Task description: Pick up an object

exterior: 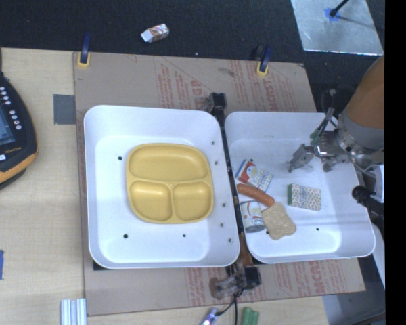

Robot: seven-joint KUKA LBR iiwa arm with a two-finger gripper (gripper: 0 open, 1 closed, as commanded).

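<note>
Pincer [310, 156] was seen spread wide and empty, just above the green packet [304, 196]; it should be centred over the packet before closing.

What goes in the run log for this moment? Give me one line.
phase: approach | gripper: above right bin, holding nothing | nearest: green packet | also: hot dog, toast | left bin: yellow tray

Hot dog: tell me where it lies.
The hot dog lies in the right bin, near its left wall, between the small packet above and the toast slice below.
</note>
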